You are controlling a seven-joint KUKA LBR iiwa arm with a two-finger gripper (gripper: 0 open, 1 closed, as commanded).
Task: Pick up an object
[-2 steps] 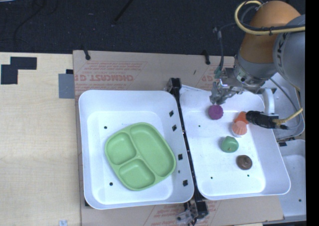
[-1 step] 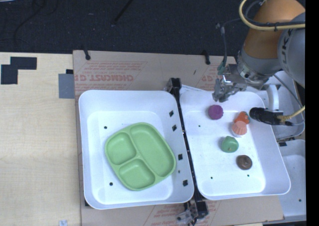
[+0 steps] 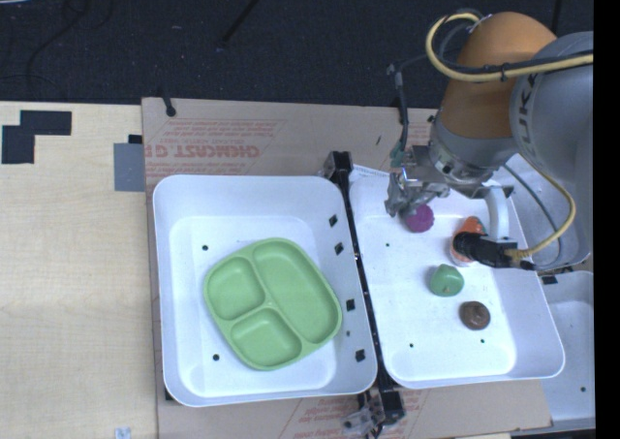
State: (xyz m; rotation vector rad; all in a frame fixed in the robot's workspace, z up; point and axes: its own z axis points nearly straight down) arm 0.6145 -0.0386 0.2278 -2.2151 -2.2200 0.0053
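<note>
From the camera view above the bench, two white bins are seen side by side. The left bin carries a green divided plate, lying flat and slightly turned, well apart from any action. The right bin is where the play is. Four small things are scattered there: a purple ball near the far left corner, an orange piece near the right wall and partly hidden by a black cable fitting, a green round object in the middle, and a brown disc just below it.

The arm is reached in from the right, its orange band up high, and the gripper is brought low over the far left corner of the right bin. It is placed right at the purple ball, touching or just above its upper left side. Whether the fingers are apart or together cannot be told here; they are too small and dark against the bin.

As for progress: an approach is judged to be made on the purple ball, but nothing is seen lifted. All four objects are resting on the bin floor, so the grasp and the lift are still to be done.
</note>
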